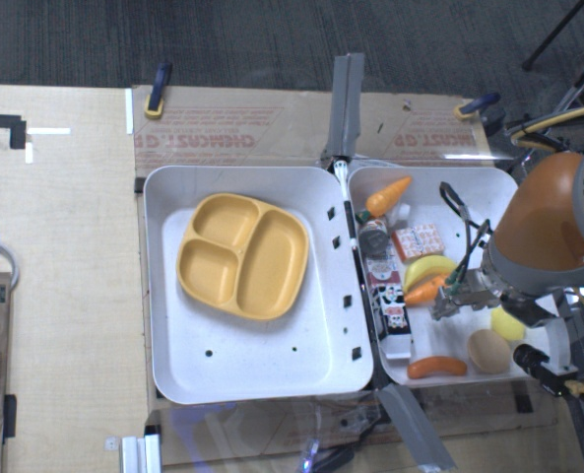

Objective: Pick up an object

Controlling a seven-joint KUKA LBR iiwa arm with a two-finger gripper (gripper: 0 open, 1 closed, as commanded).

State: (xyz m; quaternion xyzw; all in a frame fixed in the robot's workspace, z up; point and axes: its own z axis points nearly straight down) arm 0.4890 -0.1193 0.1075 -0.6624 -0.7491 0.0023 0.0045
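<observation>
The right bin (488,180) holds several toy foods: a carrot (388,195) at the back, a dark can (373,236), a red and white box (419,241), a yellow banana (427,267), a small orange piece (421,290), a black and white box (392,310), an orange sausage (436,367), a tan egg-like ball (488,351) and a yellow lemon (509,324). My gripper (451,299) is low inside this bin, right beside the banana and the small orange piece. The wrist hides its tip.
The left bin (173,363) holds a yellow divided plate (242,254). A grey divider (347,116) stands between the bins at the back. Clamps (157,89) sit on the cardboard behind. The arm's orange band (557,215) overhangs the right bin's right side.
</observation>
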